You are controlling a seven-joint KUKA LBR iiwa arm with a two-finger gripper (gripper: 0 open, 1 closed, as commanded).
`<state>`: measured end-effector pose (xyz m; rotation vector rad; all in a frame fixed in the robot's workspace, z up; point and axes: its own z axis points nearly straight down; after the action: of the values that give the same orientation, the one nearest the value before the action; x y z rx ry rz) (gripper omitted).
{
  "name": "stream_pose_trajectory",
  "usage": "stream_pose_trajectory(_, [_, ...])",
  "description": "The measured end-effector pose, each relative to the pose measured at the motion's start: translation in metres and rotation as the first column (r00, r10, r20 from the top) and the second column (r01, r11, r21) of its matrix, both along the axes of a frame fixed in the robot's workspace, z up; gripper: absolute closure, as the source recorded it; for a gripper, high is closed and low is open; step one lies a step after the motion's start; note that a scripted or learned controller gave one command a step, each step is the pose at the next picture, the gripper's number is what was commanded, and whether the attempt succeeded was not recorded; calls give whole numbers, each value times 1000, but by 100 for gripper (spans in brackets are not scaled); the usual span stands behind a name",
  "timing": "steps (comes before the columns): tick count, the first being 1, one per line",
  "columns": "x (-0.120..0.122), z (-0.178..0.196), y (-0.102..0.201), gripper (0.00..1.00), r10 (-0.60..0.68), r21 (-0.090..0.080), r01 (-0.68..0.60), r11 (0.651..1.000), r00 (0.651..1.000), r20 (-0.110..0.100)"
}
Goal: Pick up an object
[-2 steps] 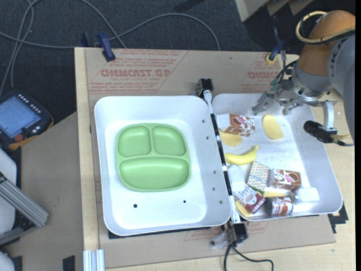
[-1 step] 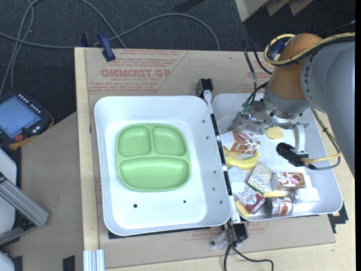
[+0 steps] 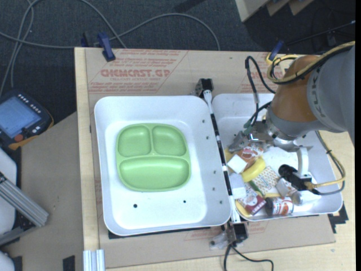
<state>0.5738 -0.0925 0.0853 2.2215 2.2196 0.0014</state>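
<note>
You could not tell the jaw state: gripper [image 3: 252,135] sat low in the right bin [image 3: 237,103], wrist hiding it. Cluttered pile [image 3: 256,179] lay just below and toward the camera; nearest was a yellow piece [image 3: 255,168], long axis running diagonally

The pale green three-compartment plastic tray [image 3: 153,157] looks smooth and matt inside the glossy white plastic left bin [image 3: 113,202]; the desk [image 3: 135,72] is printed brown cardboard-like board.

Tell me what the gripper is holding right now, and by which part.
It cannot be told. The gripper sits low over the pile of small objects in the right bin, and the arm's wrist hides the contact.
</note>
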Motion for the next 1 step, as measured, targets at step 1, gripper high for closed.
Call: stream_pose_trajectory(1, [1,10,0,100,-2,0,2,1000,1000,2])
